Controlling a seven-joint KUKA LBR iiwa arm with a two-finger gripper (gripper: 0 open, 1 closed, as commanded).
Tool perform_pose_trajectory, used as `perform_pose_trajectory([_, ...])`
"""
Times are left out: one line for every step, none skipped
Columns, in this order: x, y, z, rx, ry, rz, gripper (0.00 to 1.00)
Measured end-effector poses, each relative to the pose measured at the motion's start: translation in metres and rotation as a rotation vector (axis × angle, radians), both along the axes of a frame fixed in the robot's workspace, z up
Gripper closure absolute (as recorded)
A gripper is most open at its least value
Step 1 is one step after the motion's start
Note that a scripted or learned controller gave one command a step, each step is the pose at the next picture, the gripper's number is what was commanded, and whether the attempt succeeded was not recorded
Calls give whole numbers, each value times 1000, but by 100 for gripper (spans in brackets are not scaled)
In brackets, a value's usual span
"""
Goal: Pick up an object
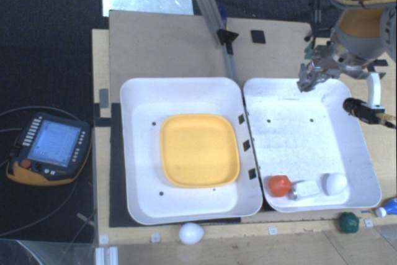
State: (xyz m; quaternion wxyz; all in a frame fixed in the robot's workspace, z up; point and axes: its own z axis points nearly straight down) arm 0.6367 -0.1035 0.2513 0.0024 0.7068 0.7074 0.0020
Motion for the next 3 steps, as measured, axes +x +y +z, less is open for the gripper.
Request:
perform_pose_trajectory([-6, 57, -12, 2, 6, 3, 100])
perform_pose_trajectory([-16, 108, -3, 2, 5, 3, 100])
perform_pose_trajectory([-24, 166, -16, 2, 6, 4, 100])
